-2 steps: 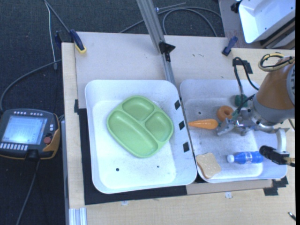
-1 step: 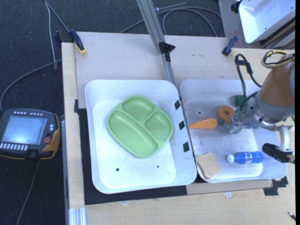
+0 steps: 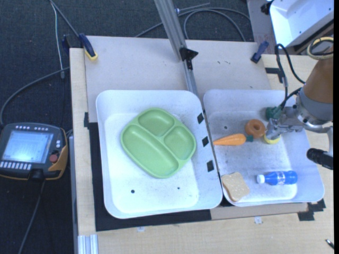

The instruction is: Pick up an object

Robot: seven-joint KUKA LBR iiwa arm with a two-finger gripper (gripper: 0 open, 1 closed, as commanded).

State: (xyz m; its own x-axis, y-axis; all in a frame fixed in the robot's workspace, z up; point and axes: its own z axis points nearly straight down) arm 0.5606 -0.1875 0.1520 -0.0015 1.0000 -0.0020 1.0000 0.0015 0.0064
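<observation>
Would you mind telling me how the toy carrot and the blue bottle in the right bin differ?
The toy carrot is orange and tapers to a point; the blue bottle is blue with a white cap and blunt ends. The carrot lies near the bin's left wall, the bottle toward its front right. Both lie on their sides in the right bin.

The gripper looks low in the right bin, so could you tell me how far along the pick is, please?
Done: the arm has reached into the right bin, and the gripper sits low beside the donut, over a yellow piece. In hand: nothing visibly lifted. Left: grasp and raise something; the carrot, bottle and bread lie untouched.
</observation>
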